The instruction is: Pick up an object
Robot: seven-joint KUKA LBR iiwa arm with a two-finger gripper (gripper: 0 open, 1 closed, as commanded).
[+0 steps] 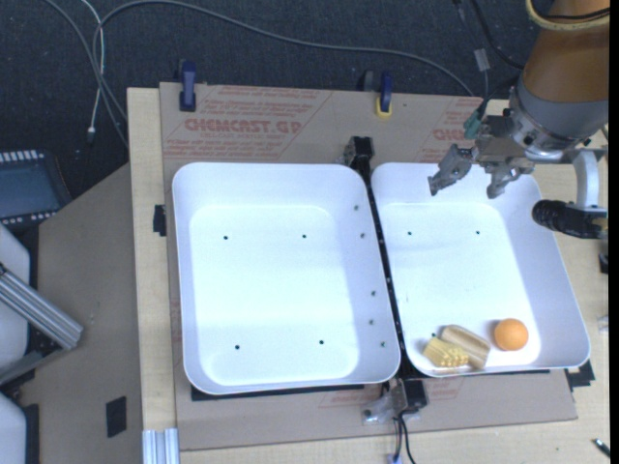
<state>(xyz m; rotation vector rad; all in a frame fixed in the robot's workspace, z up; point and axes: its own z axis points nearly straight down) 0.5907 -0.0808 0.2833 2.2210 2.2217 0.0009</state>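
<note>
Fingers (448, 176) of the gripper (471, 182) are standing spread apart with nothing between them, and you are looking at them hanging over the far edge of the right bin (542, 259), near its top rim. Behind them the grey wrist is rising into the orange band (571, 17) of the arm at the upper right corner. Well apart from the gripper, along the near edge of that same bin, three things are lying close together: an orange ball (511, 334) toward the right, a tan oblong piece (466, 340) just beside it on the left, and a yellow ribbed piece like a small corn cob (447, 355) touching the tan one at its near side. The left bin (184, 259) is sitting just beside the right one, their rims meeting down the middle. Both are resting on a brown board (145, 259) whose far strip is showing red print, repeated across it; you can read it as roughly "CHEMCAST GP" (242, 124), with smaller lines too blurred to make out. Two blue clamps (187, 83) are gripping the board's far edge, and grey cables (97, 37) are trailing over the dark floor beyond.
</note>
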